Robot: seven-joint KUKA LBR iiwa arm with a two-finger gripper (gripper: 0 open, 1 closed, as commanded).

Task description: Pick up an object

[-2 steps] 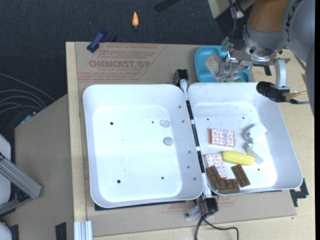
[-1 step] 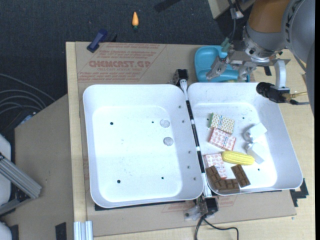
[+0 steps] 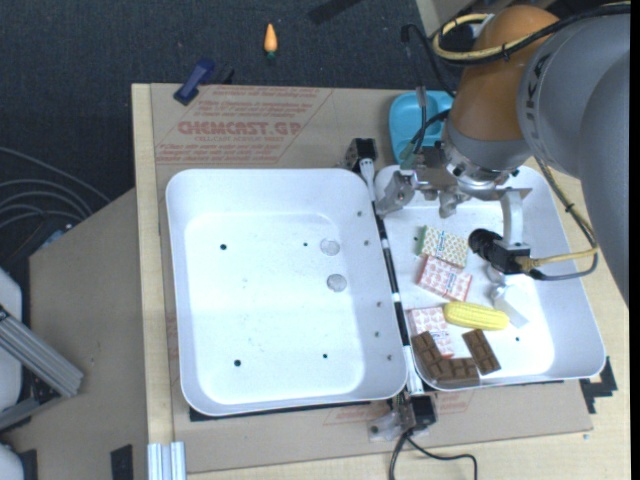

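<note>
My gripper (image 3: 420, 200) hangs over the far end of the right bin (image 3: 560, 353), close to the wall shared with the left bin. Its fingers stand open with nothing between them. Just in front of it lies a green patterned packet (image 3: 445, 245), then a red patterned packet (image 3: 443, 279). Nearer the front are another small packet (image 3: 428, 320), a yellow corn cob (image 3: 476, 316) and two brown chocolate bars (image 3: 447, 360). A small white piece (image 3: 506, 302) lies beside the corn.
The left bin (image 3: 190, 268) has two small grey round marks on its floor. A light blue object (image 3: 410, 123) sits behind the right bin, partly hidden by the arm. On the floor beyond the bench lie a blue item (image 3: 193, 81) and an orange one (image 3: 270, 38).
</note>
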